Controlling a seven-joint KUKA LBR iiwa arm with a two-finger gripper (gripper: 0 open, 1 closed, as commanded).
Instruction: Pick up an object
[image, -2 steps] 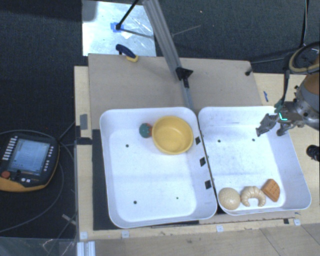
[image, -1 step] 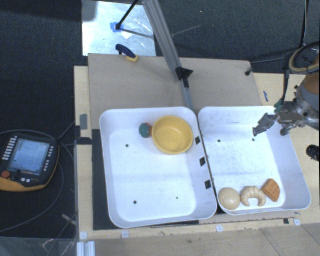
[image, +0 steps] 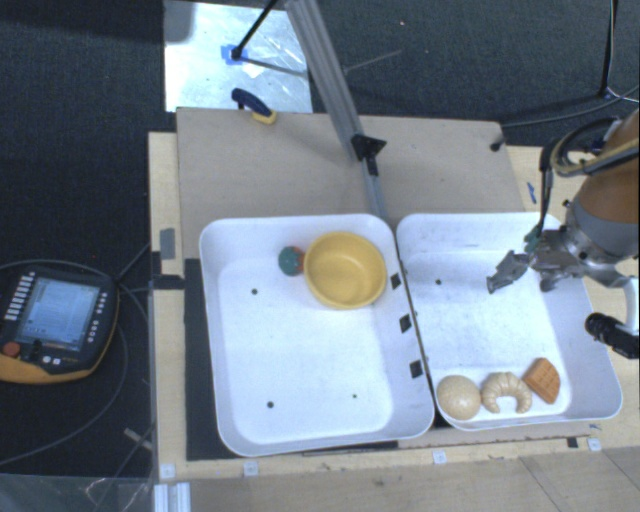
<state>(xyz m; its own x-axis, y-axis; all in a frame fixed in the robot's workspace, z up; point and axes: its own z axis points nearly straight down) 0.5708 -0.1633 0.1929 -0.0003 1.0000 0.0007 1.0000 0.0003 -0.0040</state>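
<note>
In the right bin (image: 470, 300), along its near edge, lie a round beige bun (image: 459, 397), a pale croissant (image: 507, 391) and an orange waffle piece (image: 543, 379). A yellow bowl (image: 345, 270) sits at the far right of the left bin (image: 290, 400), with a small green and red ball (image: 291, 261) touching its left side. My gripper (image: 508, 273) hangs over the right bin's far right part, well above the three bread items, fingers pointing left. Nothing shows between its fingers.
A grey pole (image: 335, 90) slants over the brown board behind the bins. A teach pendant (image: 52, 320) lies on the floor at the left. Black clips (image: 405, 322) sit along the seam between the two bins.
</note>
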